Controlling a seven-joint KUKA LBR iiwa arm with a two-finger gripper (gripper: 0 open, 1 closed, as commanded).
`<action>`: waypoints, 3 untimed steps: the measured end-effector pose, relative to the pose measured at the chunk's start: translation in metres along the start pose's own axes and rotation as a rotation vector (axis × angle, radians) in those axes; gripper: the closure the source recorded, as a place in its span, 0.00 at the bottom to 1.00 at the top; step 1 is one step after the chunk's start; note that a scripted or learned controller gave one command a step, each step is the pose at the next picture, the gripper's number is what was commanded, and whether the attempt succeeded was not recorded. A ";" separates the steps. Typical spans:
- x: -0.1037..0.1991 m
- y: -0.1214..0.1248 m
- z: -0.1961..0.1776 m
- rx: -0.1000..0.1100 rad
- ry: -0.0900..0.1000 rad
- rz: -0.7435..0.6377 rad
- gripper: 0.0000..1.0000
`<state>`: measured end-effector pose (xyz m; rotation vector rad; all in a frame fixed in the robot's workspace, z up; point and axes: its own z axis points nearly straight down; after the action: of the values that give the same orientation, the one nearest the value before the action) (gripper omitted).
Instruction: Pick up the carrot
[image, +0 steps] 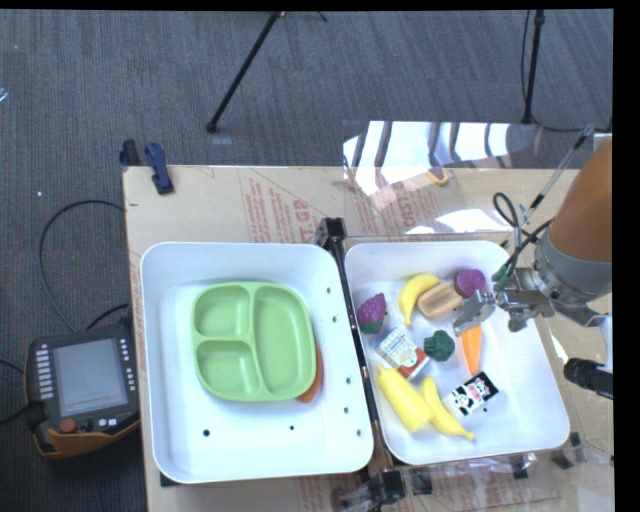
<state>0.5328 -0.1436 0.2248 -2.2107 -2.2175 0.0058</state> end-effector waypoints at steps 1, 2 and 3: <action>-0.009 0.026 0.123 -0.008 -0.003 0.025 0.00; -0.008 0.024 0.118 0.003 0.004 0.030 1.00; 0.023 0.100 0.008 -0.012 -0.001 0.407 1.00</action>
<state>0.6328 -0.1198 0.2160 -2.6218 -1.7305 -0.0025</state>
